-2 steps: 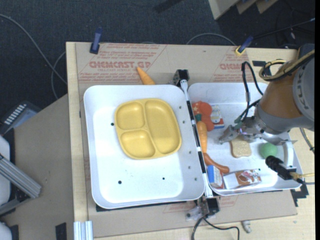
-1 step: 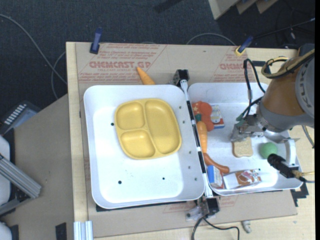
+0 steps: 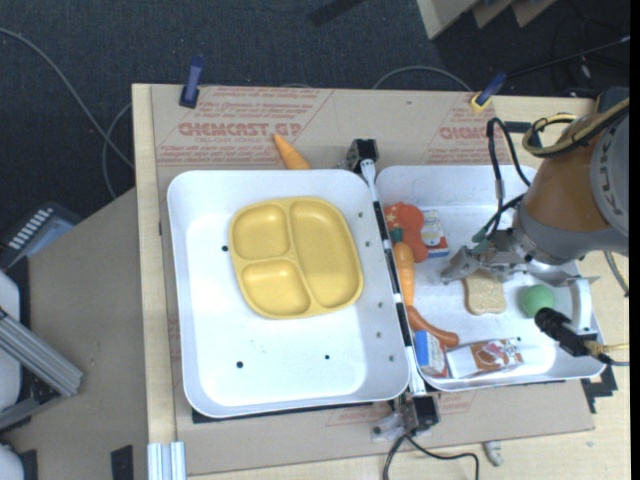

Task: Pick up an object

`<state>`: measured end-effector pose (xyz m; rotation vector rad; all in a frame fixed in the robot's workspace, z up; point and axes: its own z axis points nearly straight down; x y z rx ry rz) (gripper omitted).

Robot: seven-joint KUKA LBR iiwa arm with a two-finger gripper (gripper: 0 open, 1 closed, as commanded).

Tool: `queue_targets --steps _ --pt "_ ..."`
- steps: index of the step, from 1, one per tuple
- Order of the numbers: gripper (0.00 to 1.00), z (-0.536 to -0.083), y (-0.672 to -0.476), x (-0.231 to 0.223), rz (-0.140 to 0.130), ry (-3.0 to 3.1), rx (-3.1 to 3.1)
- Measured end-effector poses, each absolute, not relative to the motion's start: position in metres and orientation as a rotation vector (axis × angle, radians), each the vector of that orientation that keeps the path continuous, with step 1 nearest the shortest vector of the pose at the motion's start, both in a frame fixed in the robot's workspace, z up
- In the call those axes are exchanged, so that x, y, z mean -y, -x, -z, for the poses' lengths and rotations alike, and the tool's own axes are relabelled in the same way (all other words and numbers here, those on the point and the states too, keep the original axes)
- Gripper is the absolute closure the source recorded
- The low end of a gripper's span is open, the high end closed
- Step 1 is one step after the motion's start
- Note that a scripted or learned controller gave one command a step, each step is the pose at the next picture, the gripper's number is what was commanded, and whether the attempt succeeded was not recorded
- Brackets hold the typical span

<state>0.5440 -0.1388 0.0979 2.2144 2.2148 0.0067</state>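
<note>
Bench's left bin holds a yellow tray.

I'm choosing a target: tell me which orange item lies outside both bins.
The carrot on the brown board behind the left bin; the other orange pieces lie in the right bin.

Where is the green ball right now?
The green ball lies in the right white bin, beside the tan bread slice, below the gripper.

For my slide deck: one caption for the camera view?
Arm's claw hovers beside toast slice in the right bin; yellow divided tray fills the left bin.
</note>
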Motion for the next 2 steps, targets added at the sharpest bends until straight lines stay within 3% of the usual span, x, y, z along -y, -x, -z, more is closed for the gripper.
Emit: queue_targets --steps 1,2 --pt "0.0 -0.084 -0.53 0.185 0.002 -2.223 -2.221" --pt "1.0 -0.094 -0.53 0.185 0.001 -2.221 -2.219"
